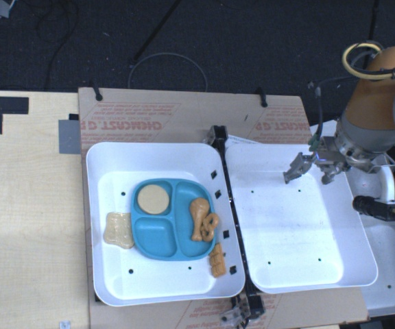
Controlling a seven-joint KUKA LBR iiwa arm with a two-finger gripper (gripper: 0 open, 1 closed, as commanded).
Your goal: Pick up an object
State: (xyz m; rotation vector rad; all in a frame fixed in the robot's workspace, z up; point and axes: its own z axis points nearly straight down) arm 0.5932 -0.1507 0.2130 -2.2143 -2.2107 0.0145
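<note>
In the left bin (108, 163) lies a blue divided plate (160, 242). A round tan disc (152, 199) sits in its upper left section, and a brown knobbly piece (202, 219) lies in its right section. A pale tan slab (118, 229) rests on the bin floor, touching the plate's left edge. A small brown chunk (217, 260) lies by the plate's lower right corner. My gripper (312, 173) hangs over the upper right part of the right bin (286, 245), open, with nothing between its fingers.
A black divider (228, 211) runs between the two bins. Both bins rest on a cardboard sheet (184, 115) on the bench. The arm's orange and grey wrist (372, 108) stands over the right bin's far right corner.
</note>
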